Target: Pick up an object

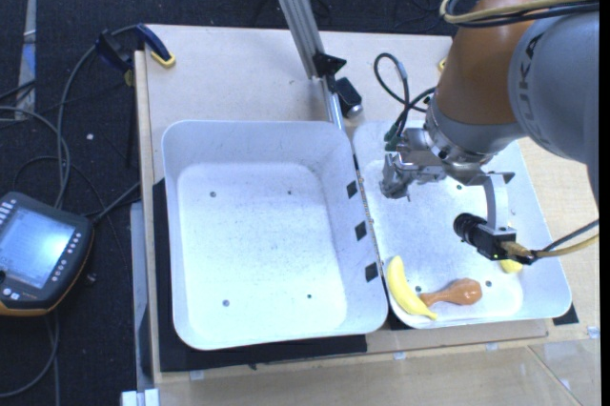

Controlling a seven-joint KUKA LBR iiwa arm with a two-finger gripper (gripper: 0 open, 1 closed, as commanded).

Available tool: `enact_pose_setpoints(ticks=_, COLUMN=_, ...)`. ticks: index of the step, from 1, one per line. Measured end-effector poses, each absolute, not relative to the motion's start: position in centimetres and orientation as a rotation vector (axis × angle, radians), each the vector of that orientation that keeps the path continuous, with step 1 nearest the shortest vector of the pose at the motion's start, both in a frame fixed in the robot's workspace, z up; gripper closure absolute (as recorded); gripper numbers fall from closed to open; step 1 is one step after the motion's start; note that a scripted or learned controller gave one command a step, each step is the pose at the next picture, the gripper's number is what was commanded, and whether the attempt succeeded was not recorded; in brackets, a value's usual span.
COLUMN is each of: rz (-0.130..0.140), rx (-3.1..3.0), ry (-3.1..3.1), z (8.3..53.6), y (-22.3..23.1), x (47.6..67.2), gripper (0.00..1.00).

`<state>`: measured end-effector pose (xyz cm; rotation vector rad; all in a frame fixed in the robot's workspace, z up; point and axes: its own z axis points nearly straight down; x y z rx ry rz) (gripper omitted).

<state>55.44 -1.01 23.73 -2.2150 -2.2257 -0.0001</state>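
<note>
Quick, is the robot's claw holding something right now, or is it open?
Gripper: cannot be told; it hangs over the right bin, away from the banana and the drumstick.

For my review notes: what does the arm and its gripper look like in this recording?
The arm is a thick, rounded grey body with dark lettering on its side and a broad orange band above the wrist. A yellowish cable loops over the orange part, and thin black cables curl beside the wrist. The gripper is a small grey metal block, with a black unit mounted nearby.
</note>
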Motion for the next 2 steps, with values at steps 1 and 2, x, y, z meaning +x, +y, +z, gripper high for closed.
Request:
enact_pose_setpoints(ticks=1, rz=0.001, rx=-2.215, ry=-2.225, z=22.6, y=4.4, x=56.4, gripper=1.0)
enact_pose_setpoints(ticks=2, rz=-0.001, rx=-2.216, ry=-2.226, z=23.0, y=9.3, x=56.2, gripper=1.0)
